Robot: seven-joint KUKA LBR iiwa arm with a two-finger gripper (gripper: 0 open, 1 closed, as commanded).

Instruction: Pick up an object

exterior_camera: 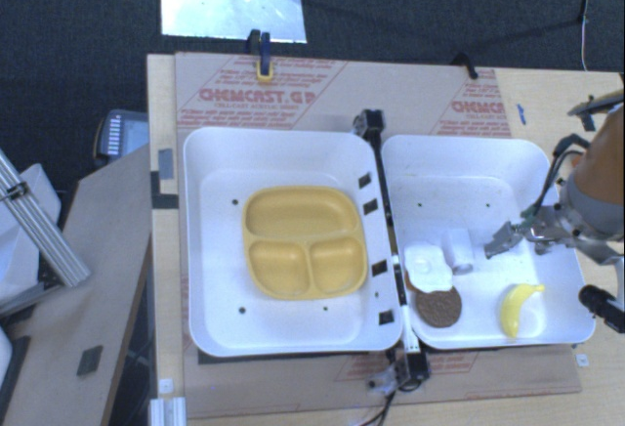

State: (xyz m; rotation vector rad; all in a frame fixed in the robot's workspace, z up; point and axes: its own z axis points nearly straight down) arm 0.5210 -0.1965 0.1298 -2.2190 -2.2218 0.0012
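Reaching in from the right edge, the arm (598,182) is only partly in frame: a grey bulk with the orange band at its upper side, cut off by the picture's border. Its gripper (500,243) stretches leftward and hangs over the right bin (469,155), near the bin's right half, with dark cables looping above the wrist. The tip is a small, blurred grey shape, so I cannot tell how the tool is set or whether it touches the bin floor.

Below the gripper and apart from it lies a yellow banana (520,307), near the right bin's front right corner. Left of the gripper sits a small white block (458,249), just beside a white cup (426,267). A brown disc (438,307) lies in front of the cup, touching or overlapping it; the edge between them is hard to make out.

The left bin (220,170) holds a yellow tray (298,240) with three compartments, sitting flat near the middle. A black divider (382,219) with clips runs between the bins.
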